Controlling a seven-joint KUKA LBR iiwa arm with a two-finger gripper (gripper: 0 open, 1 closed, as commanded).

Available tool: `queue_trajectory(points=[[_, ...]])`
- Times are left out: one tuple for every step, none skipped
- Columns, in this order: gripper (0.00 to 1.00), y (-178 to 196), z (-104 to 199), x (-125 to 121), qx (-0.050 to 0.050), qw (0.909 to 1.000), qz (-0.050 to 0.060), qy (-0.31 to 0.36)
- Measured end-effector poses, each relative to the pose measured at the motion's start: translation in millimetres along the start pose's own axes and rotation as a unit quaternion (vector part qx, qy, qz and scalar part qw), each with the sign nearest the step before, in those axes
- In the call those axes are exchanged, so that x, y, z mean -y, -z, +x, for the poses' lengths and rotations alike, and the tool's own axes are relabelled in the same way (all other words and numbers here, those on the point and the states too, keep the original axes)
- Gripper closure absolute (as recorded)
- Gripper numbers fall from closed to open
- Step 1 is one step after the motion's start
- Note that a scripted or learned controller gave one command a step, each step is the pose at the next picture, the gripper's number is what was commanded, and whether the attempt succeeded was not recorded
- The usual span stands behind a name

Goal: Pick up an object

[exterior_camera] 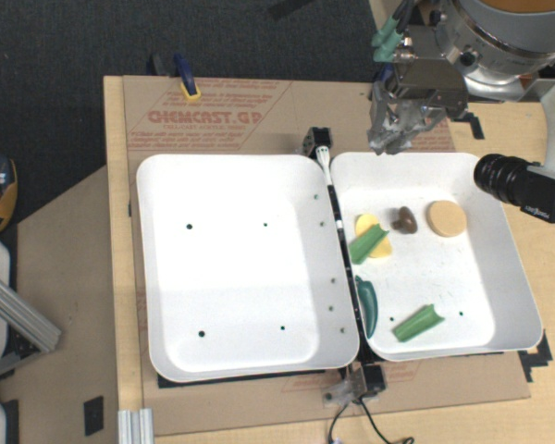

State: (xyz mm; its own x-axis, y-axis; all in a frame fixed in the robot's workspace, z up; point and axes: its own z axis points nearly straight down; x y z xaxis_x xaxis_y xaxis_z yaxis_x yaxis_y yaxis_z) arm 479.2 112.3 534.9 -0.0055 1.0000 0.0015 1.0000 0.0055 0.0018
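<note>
My gripper (395, 137) hangs above the far edge of the right bin (499, 285), with nothing visible between its fingers. Below it in the right bin lie a yellow piece (365, 224) with a green block (369, 243) across it, a small brown lump (405, 219) and a round tan disc (446, 218). Nearer the front sit a dark green pepper-shaped piece (366, 303) by the bin's left wall and a second green block (417, 323). All of these lie well in front of the gripper and apart from it.
The left bin (231, 266) sits beside the right one, joined by a black divider strip (338, 239). A black cylinder (518, 185) juts in over the right bin's far right corner. A blue and yellow clamp (186, 78) sits on the cardboard behind.
</note>
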Motion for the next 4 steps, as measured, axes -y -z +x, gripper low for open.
queue_trajectory(points=[[1.00, -0.1, 33.1, -0.2, 0.000, 1.0000, 0.000, -0.001], [1.00, -0.2, 72.1, -0.3, 0.000, 1.0000, 0.000, 0.000], [1.00, 11.2, 70.6, -1.0, -0.001, 1.0000, -0.003, -0.002], [1.00, 21.6, 71.1, -1.5, -0.002, 1.0000, -0.004, -0.002]])
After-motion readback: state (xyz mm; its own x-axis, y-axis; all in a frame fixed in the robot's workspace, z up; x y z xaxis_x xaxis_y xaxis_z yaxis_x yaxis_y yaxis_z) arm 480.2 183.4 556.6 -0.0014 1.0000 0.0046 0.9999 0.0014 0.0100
